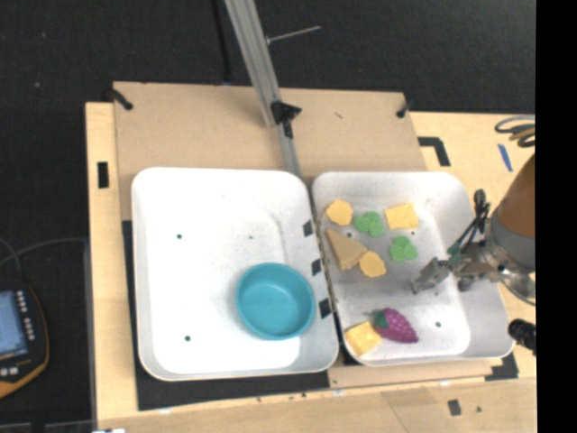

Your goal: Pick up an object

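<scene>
The right bin [451, 332] holds several small toy foods. At its back lie a yellow round piece [339, 212], a green piece [368, 224] and a yellow block [402, 216]. A tan wedge [343, 249], a small yellow piece [372, 264] and another green piece [403, 250] sit mid-bin. Purple grapes [397, 325] and a yellow block [362, 338] lie at the front. My gripper [442, 278] hangs low over the bin's right half, to the right of the green piece and above the grapes, with nothing visibly in it.
A blue bowl [275, 299] stands in the left bin [180, 206], near its front right. A slanted metal pole [257, 52] rises from behind the bins. The grey arm with its orange band [516, 207] comes in over the right bin's right rim.
</scene>
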`<state>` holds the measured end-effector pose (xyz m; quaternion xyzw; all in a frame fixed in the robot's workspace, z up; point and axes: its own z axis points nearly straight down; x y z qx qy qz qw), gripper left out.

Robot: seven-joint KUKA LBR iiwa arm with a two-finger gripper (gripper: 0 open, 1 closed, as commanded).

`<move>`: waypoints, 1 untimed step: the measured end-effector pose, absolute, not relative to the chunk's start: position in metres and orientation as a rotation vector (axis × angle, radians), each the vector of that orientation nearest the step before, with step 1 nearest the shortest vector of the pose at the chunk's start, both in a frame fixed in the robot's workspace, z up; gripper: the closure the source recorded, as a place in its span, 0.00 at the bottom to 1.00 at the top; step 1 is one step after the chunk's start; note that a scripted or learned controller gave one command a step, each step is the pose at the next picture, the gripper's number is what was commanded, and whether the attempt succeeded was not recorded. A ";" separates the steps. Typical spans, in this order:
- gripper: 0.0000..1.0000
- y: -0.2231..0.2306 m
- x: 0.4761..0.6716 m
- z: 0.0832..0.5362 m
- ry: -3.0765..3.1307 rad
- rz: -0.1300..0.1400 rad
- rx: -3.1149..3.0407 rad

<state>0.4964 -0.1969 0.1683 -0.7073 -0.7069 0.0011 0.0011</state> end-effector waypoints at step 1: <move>0.00 -0.200 0.491 0.125 -2.220 0.004 -2.221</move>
